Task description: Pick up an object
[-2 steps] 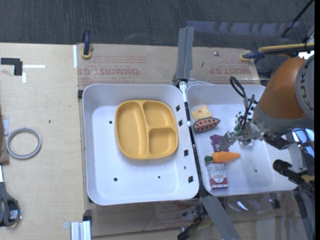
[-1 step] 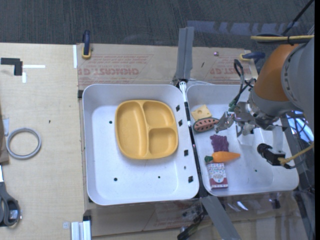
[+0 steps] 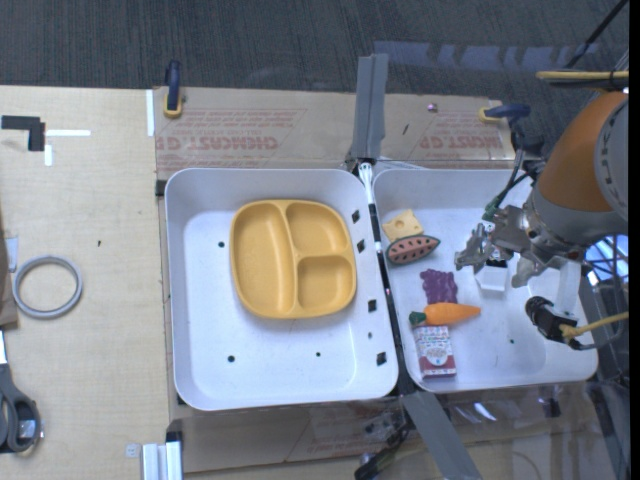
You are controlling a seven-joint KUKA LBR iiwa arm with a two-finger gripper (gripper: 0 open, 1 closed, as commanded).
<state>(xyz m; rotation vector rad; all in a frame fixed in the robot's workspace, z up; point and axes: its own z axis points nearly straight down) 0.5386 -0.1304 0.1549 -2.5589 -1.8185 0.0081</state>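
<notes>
Beneath the pincer (image 3: pixel 497 261), at three o'clock in the right bin (image 3: pixel 520 353), lies a small white block (image 3: pixel 491 279); whether the pincer is released or clenched I cannot tell. A miss seems likely, white against white. Carrot (image 3: pixel 452 313), grapes (image 3: pixel 438 285), cheese (image 3: pixel 402 225) share this bin; the left bin (image 3: pixel 200 368) holds a yellow tray (image 3: pixel 293 258).

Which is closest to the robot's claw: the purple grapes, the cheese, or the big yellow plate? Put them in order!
From the gripper in the right bin:
1. Purple grapes, just to its left in the same bin.
2. Cheese wedge, farther left, near that bin's left wall.
3. Yellow divided plate, over in the left bin.
</notes>
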